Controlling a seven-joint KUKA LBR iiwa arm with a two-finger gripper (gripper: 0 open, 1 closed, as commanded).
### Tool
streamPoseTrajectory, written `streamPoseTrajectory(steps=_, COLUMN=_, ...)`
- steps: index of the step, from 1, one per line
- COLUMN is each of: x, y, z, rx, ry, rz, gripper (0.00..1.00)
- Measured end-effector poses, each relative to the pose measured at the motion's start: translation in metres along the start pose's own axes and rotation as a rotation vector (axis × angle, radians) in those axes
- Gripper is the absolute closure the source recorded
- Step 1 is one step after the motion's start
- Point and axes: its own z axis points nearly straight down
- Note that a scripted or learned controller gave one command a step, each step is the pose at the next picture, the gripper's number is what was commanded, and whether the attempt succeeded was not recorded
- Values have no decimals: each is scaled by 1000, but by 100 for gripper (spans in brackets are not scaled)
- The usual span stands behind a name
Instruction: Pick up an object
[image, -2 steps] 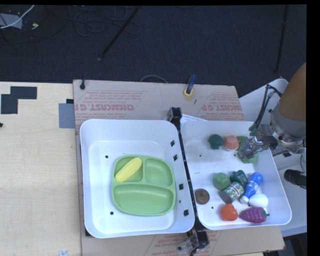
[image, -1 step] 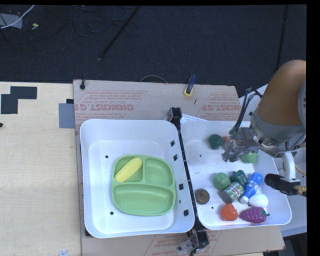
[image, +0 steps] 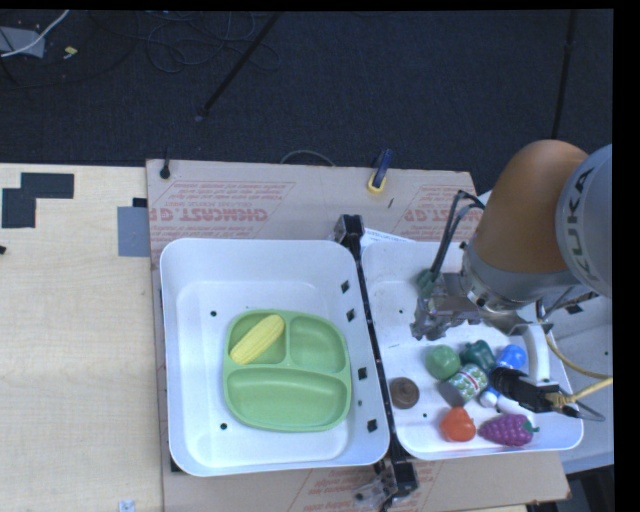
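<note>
a blue-and-yellow clamp (image: 379, 172) grips the cardboard sheet (image: 250, 205) under the bins.

"KUKA" on arm (image: 590, 215); mirrored red print on cardboard (image: 215, 212), unreadable.

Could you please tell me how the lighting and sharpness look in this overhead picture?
In the camera view, light is even and bright on both white bins; the floor beyond the bench is dark; the green tray and corn look sharp; the gripper is murky under the arm's shade.
</note>
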Motion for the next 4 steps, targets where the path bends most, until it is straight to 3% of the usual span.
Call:
streamPoseTrajectory(steps=2, x=101, y=-46, z=3, rx=0, ry=-2, rz=1, gripper=100)
streamPoseTrajectory(steps=3, x=131, y=-47, z=3, rx=-2, ry=-2, rz=1, gripper=100)
streamPoseTrajectory(steps=4, x=122, y=-48, z=-16, rx=-4, ry=-3, rz=5, gripper=100)
